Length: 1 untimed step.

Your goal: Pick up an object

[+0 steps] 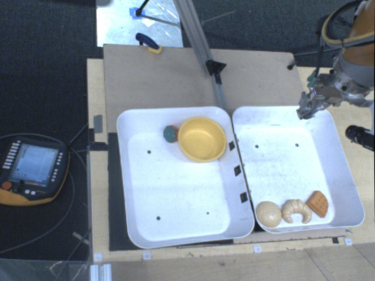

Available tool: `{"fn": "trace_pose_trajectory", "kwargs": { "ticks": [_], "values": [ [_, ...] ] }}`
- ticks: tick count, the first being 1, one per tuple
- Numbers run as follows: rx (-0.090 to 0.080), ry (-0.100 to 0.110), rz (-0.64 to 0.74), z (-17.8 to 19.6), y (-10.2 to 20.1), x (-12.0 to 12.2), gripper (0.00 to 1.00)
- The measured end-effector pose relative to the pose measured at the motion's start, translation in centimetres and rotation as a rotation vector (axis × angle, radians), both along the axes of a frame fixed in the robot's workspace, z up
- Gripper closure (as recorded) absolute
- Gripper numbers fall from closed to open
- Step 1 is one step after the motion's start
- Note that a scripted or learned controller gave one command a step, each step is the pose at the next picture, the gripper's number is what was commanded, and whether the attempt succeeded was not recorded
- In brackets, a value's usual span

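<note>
**Gripper at the right bin's far rim, nothing in it**

You see the left bin (176, 215) holding a yellow bowl (202, 139) with a small green ball (170, 134) touching its left side. The right bin (281, 157) keeps a round bun (269, 213), a croissant (297, 210) and a waffle (318, 203) along its near edge. The gripper (306, 109) hangs over the far right corner; you cannot tell how it is set.

One fixed camera looks down aslant on both white bins (293, 127).
</note>
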<state>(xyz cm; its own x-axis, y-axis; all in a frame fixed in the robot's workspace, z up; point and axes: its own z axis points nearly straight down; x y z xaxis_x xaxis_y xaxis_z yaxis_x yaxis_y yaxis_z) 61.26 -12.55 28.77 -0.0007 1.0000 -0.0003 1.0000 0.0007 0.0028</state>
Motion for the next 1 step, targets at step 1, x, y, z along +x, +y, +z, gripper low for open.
{"fn": "trace_pose_trajectory", "kwargs": {
  "ticks": [1],
  "values": [
    [0.001, 0.003, 0.003, -1.81, 4.8, -0.32, 1.0]
  ]
}}
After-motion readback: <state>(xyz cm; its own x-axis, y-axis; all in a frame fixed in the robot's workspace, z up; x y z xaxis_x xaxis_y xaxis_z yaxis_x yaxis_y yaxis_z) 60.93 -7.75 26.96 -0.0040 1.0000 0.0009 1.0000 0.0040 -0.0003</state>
